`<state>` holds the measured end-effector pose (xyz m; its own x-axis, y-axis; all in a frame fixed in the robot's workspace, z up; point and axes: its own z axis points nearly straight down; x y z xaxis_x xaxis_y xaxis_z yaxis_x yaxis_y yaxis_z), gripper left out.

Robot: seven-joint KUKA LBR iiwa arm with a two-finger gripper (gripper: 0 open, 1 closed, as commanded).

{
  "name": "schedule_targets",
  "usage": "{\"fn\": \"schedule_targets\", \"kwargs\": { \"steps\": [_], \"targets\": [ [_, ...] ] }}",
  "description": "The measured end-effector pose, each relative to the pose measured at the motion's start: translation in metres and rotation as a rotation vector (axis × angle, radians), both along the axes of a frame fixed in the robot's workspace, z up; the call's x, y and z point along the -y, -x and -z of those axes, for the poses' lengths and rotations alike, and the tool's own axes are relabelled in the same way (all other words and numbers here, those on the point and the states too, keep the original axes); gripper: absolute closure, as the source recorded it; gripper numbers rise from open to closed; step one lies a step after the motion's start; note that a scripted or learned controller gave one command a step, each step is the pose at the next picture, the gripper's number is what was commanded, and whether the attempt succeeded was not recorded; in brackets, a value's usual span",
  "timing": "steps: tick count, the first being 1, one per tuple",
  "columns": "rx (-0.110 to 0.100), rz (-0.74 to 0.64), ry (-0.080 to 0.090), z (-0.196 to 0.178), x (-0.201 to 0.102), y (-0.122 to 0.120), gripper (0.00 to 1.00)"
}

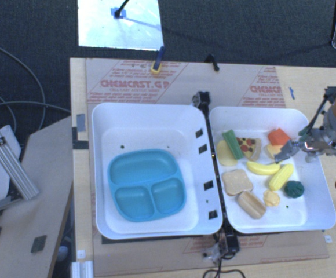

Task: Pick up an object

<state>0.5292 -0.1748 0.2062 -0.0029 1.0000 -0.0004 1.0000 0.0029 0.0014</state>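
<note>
Floor: dark carpet with loose cables; a pale side table stands at left; the bench is a board printed with red lettering. Left bin holds a blue divided tray. Right bin holds toy food: green block, pizza slice, bread slice, banana, corn cob, orange piece. Gripper sits low over the bin between orange piece and corn cob; finger state cannot be determined.

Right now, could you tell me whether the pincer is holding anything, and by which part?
It cannot be told. The pincer hangs over the right bin near the banana and orange piece.
</note>
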Motion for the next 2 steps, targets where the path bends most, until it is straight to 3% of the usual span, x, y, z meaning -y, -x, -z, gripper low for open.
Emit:
{"fn": "schedule_targets", "kwargs": {
  "steps": [1, 2],
  "targets": [
    [0.014, 0.0, 0.006, 0.105, 0.031, -0.025, 0.0],
    [0.01, -0.005, 0.004, 0.118, -0.039, -0.116, 0.0]
  ]
}}
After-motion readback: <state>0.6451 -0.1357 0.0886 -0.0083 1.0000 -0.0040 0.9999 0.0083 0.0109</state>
